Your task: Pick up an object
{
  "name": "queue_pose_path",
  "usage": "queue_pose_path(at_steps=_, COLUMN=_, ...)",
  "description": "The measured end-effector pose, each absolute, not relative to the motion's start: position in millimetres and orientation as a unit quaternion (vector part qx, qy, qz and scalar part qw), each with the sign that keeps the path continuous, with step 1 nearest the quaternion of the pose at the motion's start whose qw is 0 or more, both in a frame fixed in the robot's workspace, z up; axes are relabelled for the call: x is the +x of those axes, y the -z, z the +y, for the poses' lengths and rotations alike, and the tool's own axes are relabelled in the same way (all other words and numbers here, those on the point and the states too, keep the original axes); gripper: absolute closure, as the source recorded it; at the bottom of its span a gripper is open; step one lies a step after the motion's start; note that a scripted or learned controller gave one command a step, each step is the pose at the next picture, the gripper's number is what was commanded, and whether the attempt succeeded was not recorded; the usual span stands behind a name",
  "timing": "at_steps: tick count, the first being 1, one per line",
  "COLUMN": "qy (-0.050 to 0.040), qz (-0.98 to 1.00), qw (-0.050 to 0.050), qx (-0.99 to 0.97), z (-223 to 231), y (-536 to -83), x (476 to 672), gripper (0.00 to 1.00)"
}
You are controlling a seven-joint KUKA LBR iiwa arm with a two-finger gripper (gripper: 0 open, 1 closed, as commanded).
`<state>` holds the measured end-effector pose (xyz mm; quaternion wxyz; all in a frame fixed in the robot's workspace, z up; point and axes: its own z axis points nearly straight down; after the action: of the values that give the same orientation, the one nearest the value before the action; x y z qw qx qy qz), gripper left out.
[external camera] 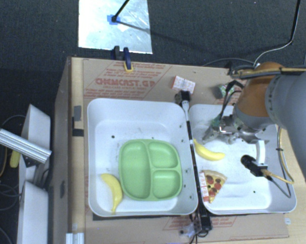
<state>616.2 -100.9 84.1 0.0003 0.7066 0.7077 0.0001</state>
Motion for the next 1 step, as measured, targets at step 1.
queue_pose_path(at_steps=1, qy=-0.0008, qz=0.708, qw=0.002, qx=0.706, z=-145.9, y=-85.2, x=669.2, gripper=0.00)
